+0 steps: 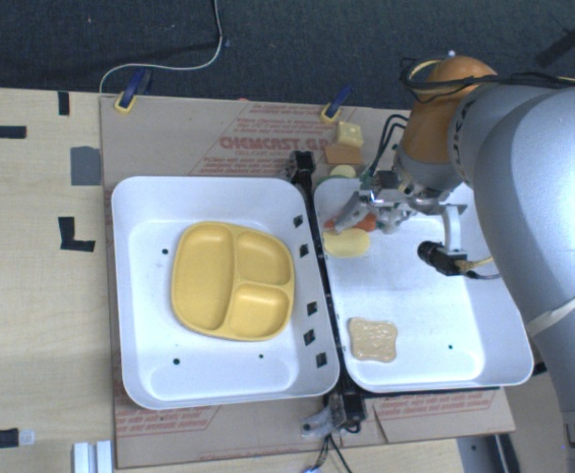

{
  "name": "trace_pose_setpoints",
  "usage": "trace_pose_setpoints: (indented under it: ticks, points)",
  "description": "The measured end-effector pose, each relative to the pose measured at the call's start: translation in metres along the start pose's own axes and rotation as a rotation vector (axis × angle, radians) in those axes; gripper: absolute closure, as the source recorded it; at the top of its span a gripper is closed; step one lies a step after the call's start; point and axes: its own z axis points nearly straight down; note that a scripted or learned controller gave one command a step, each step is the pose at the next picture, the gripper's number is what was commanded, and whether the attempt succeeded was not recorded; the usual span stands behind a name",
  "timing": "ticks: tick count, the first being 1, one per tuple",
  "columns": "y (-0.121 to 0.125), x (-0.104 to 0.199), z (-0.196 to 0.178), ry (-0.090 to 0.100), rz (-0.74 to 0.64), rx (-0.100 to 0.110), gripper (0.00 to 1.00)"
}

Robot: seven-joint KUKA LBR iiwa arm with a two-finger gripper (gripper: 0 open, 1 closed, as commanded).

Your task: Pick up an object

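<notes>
From the camera view, the gripper (351,220) is low over the far left corner of the right bin (465,338), right beside the divider (312,254) between the two bins. Its fingers are buried among small items, so I cannot tell whether the claw is spread, pressed together or pinching anything. Just under it lies a pale yellow piece (348,244), with something orange-red (364,223) touching the fingertip area; either may be the target. A tan flat piece (373,339) lies well apart, near the front of the same bin. The left bin (140,294) holds a yellow tray (233,280).

Risks, as I judge them: the items in that corner are crowded, so the fingers could close on two at once, or nudge the yellow piece against the wall and miss it. Being so near the divider, a finger might catch the rim (a poor place for a clean grasp). A rounded, smooth piece could also squirt out as the claw shuts.

Hard to read: the fingertips and their gap; what the orange-red thing is; and the blocks (345,146) at the far rim, which may sit outside the bin. The wrist covers part of the bin's far right side.
</notes>
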Motion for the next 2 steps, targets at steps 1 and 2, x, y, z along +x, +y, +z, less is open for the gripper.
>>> trace_pose_setpoints:
  ticks: [1, 2]
  points:
    - [-0.0085, 0.0121, -0.0005, -0.002, 0.004, -0.017, 0.00]
    - [0.0014, 0.0045, -0.0001, 0.001, 0.002, -0.010, 0.00]
